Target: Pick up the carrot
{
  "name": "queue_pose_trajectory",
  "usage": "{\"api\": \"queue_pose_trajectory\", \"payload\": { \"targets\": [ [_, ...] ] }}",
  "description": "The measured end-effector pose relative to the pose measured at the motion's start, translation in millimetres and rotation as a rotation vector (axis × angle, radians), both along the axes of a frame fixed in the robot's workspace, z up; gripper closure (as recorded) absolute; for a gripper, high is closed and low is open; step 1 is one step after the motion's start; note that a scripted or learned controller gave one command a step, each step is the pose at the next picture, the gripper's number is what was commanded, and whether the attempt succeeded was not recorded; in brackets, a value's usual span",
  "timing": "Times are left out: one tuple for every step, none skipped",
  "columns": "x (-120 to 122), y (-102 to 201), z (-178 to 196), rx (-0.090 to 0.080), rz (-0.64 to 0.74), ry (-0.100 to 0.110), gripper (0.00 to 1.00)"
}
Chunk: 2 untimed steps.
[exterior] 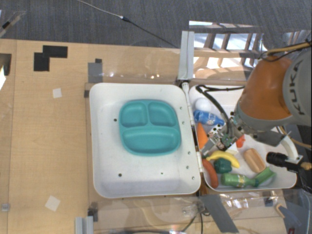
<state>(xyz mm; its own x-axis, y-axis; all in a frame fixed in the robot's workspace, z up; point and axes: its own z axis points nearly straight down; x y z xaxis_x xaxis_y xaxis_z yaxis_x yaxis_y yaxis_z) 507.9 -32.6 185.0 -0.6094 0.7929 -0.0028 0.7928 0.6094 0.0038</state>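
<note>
Left bin (100,145) with a teal divided plate (148,127) at its centre; right bin (287,179) crowded with toy food. The carrot (202,136) lies along the right bin's left wall, about midway down it. The gripper (221,140) sits low just beside the carrot's right flank; whether it touches the carrot cannot be told. A banana (225,158), a green bottle (241,180) and a tan cylinder (254,160) lie towards the bin's near edge.
</note>
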Motion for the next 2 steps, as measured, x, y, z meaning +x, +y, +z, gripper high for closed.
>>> {"api": "queue_pose_trajectory", "payload": {
  "targets": [
    [-0.9,48.2,0.0,0.002,-0.06,-0.002,0.0],
    [-0.8,5.2,0.4,0.0,-0.202,-0.003,0.0]
  ]
}}
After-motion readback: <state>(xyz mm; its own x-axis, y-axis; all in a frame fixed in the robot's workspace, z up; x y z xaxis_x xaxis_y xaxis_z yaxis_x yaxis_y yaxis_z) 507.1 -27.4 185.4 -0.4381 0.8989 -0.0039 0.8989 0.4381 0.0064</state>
